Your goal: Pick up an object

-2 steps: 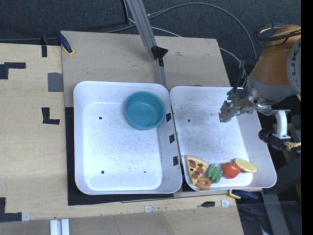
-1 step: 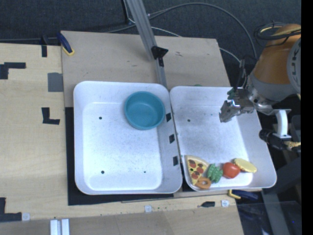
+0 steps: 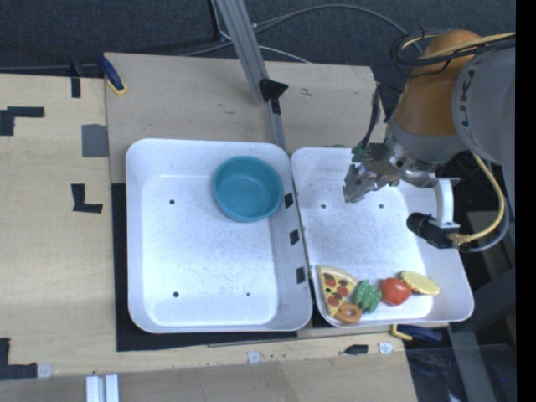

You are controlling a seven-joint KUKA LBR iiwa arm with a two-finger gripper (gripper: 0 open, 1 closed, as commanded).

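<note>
A blue bowl sits near the back of the left bin. Along the front wall of the right bin lie a pizza slice, a green toy vegetable, a red tomato and a yellow piece. My gripper hangs over the back part of the right bin, well away from those toys. Nothing shows between its fingers.
A grey pole slants across the bench from the back down to the gap between the bins. Black cables loop behind the arm. A black connector sticks out over the right bin's right side.
</note>
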